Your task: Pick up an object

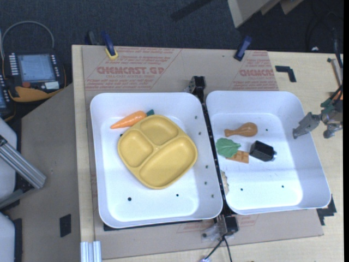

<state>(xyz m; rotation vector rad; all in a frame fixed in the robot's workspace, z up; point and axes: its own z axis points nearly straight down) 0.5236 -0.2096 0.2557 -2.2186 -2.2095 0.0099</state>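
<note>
I see two bins side by side on the bench (82,146). In the left bin (103,201) a divided plate (158,152) sits near the middle, with a toy carrot (128,119) touching its far-left edge. In the right bin (305,190) a toy drumstick (241,130) lies farthest back; nearer me a leafy toy (228,146) lies left of a small block (262,151).

One camera looks down at a slant from above the bench (163,64). It takes in both white bins (103,162).
</note>
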